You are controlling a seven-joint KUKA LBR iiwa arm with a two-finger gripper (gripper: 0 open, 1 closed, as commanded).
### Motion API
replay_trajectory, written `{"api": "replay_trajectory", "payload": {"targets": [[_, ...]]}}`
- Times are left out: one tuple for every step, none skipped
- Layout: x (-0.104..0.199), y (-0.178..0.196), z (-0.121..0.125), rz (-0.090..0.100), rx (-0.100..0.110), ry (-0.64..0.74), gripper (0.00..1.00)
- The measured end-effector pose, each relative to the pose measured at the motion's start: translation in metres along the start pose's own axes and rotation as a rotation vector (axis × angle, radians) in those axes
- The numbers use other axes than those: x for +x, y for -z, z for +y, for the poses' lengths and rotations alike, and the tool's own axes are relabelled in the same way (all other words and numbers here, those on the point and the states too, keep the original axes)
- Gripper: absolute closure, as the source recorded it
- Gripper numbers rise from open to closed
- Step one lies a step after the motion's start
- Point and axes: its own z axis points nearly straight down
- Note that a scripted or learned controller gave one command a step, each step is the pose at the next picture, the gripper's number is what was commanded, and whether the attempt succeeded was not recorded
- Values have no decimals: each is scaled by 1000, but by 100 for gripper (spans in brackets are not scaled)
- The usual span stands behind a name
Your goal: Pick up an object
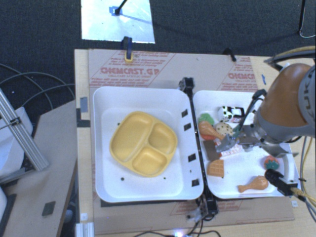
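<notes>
My gripper (228, 143) hangs low over the middle of the right bin (247, 98), reaching in from the right under the orange wrist band. Right below it lie a red-and-white packet (232, 152) and a dark brown piece (212, 150). Just to its upper left are an orange drumstick (208, 131) and a speckled cookie (223, 129). I see nothing held in the gripper.
The right bin also holds a green toy (206, 117), a black-and-white cow (231, 113), an orange waffle piece (215, 168), a tan drumstick (254, 184) and a red-green item (270, 162). A yellow compartment plate (143, 143) lies in the left bin (106, 107).
</notes>
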Motion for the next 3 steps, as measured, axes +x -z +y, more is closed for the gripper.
{"api": "replay_trajectory", "payload": {"targets": [[-16, -104, -7, -2, -3, -15, 0], [65, 4, 55, -4, -15, 1, 0], [67, -3, -10, -5, 3, -14, 0]]}}
